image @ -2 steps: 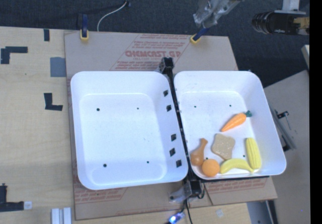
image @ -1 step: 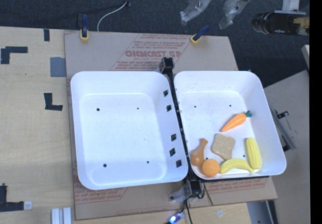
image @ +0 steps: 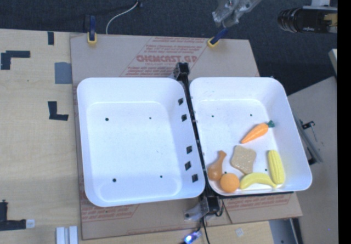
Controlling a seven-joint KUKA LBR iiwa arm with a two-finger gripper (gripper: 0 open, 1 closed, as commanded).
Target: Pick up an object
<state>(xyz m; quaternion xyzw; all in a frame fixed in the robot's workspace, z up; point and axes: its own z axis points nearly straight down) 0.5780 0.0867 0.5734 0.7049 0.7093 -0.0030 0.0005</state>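
Right bin [image: 277, 92], near corner: orange ball [image: 229, 183], banana [image: 256, 181], corn cob [image: 276, 166], drumstick [image: 217, 165], bread slice [image: 243, 159]. Carrot [image: 255, 132] slightly farther, tilted. Gripper [image: 230, 10] far, beyond bins, nothing between fingers; open or closed: cannot tell.

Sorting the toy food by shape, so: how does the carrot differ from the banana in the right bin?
The carrot is orange with a green tip, while the banana is plain yellow. The carrot is straight and tapered; the banana is curved. The carrot lies apart from the other pieces, higher in the view; the banana sits against the bin's near wall beside the corn. Both lie flat in the right bin.
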